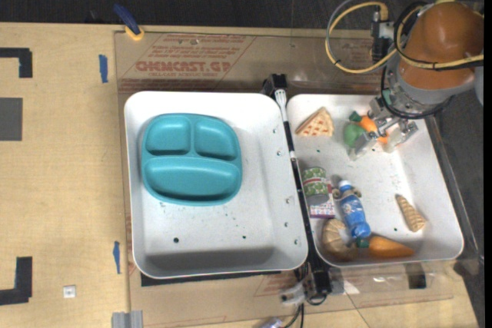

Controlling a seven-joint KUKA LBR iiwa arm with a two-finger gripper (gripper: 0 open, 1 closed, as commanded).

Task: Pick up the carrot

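Observation:
The carrot [390, 246], an orange tapered toy, lies along the front wall of the right bin [442, 165], its thick end against a blue bottle [353, 213]. My gripper [390, 133] hangs over the far part of that bin, well away from the carrot. Its fingers stand open with bare bin floor between them. A small green and orange toy [357, 130] lies just left of the fingers, and I cannot tell whether it touches them.
The right bin also holds a pizza-slice toy [316, 123], a green-labelled packet [316, 186], a round brown piece [335, 236] and a tan cone [410, 213]. A teal divided plate [191, 158] sits in the left bin [207, 242].

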